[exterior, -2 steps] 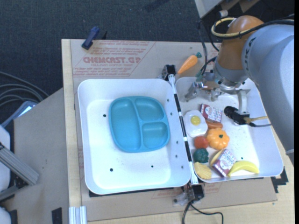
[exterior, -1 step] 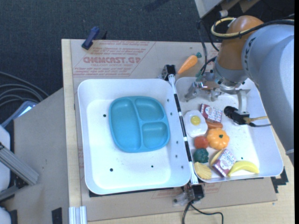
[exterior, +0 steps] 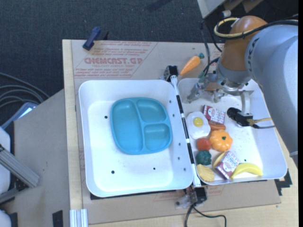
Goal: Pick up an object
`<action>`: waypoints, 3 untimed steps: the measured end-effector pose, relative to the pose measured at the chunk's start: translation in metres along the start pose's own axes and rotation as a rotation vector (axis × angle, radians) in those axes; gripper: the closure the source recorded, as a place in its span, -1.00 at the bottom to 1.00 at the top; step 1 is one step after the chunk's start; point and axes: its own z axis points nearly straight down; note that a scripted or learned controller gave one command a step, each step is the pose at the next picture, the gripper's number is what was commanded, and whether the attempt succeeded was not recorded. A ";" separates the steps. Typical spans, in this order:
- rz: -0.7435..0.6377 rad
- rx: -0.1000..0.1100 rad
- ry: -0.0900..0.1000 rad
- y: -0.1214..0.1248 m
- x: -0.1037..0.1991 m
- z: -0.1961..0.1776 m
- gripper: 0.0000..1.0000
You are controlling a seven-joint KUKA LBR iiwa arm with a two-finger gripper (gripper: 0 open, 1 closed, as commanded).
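The gripper (exterior: 207, 90) is parked low over the far end of the right bin (exterior: 271, 150), toward the divider; whether anything is pinched can't really be told, since the wrist covers it. Nothing is seen held. The pickable stuff is heaped just nearer than that along the divider: a fried egg (exterior: 197, 122), a small orange pumpkin (exterior: 220, 140), a banana (exterior: 246, 170). A carrot (exterior: 190, 65) is stranded outside the bin. The blue divided plate (exterior: 141, 125) sits alone in the left bin (exterior: 94, 141), probably as a drop spot.
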 end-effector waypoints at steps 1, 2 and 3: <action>0.000 0.000 0.000 0.000 -0.001 0.000 -1.00; 0.000 0.000 0.000 0.000 0.000 0.000 -1.00; 0.000 0.000 0.000 0.000 -0.001 0.000 -1.00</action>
